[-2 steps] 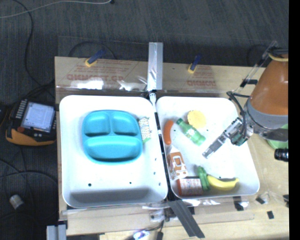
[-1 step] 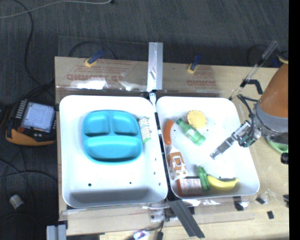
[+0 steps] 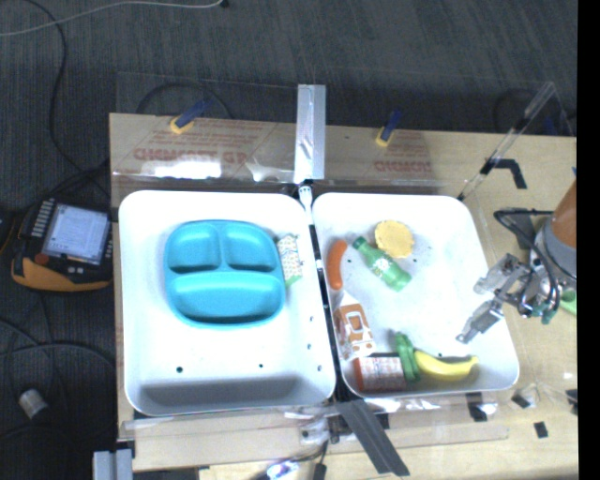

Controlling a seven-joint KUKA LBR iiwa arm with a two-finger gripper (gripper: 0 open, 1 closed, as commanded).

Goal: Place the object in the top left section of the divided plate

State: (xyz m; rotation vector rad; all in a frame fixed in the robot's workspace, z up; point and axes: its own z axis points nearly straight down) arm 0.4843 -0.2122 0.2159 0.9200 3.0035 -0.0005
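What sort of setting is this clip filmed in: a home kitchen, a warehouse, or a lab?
Most likely a robotics lab test bench. Two white bins sit side by side on a wooden board, toy food like a banana fills one, and loose cables run across the dark carpet.

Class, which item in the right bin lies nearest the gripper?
The banana, yellow, at the bin's bottom edge, just below-left of the gripper; the other items lie farther left.

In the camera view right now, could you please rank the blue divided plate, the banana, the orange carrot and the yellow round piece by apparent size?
Largest to smallest:
1. blue divided plate, by far
2. banana
3. orange carrot and yellow round piece: too alike in apparent area to rank, one long and thin, the other compact.
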